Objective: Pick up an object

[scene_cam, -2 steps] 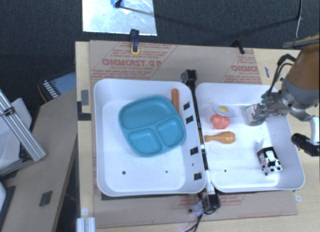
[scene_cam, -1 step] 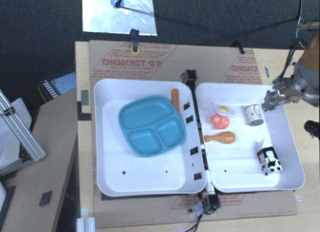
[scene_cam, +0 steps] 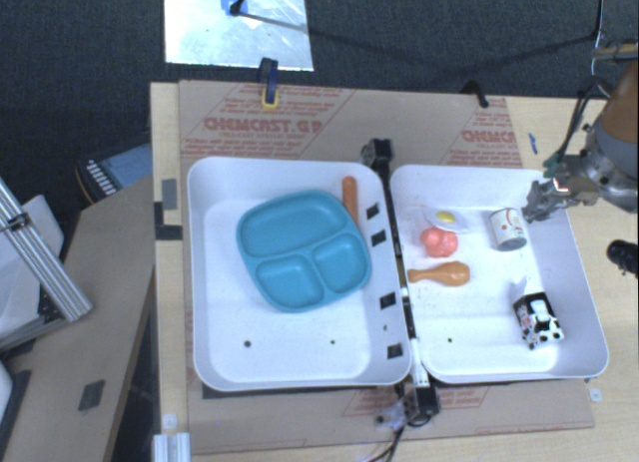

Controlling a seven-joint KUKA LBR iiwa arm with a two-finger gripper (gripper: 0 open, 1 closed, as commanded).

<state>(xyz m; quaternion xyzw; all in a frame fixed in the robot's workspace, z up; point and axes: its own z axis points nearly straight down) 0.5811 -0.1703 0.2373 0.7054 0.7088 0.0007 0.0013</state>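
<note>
The right bin (scene_cam: 579,280) holds a small can (scene_cam: 507,229) lying on its side, a pink ball-like toy (scene_cam: 438,241), a white and yellow piece (scene_cam: 445,218), an orange drumstick-shaped toy (scene_cam: 440,273) and a black and white cow-patterned toy (scene_cam: 538,320). My gripper (scene_cam: 544,198) hangs at the right bin's far right rim, just right of the can. Nothing shows between its fingers. In the left bin (scene_cam: 215,340) lies a blue divided plate (scene_cam: 303,248), with an orange sausage-like toy (scene_cam: 349,197) at its far right edge.
The arm (scene_cam: 609,146) reaches in from the right above the right bin's far corner. A black clamp strip (scene_cam: 391,260) runs between the two bins. Cardboard (scene_cam: 329,116) lies under both. A metal frame (scene_cam: 35,260) stands at the left.
</note>
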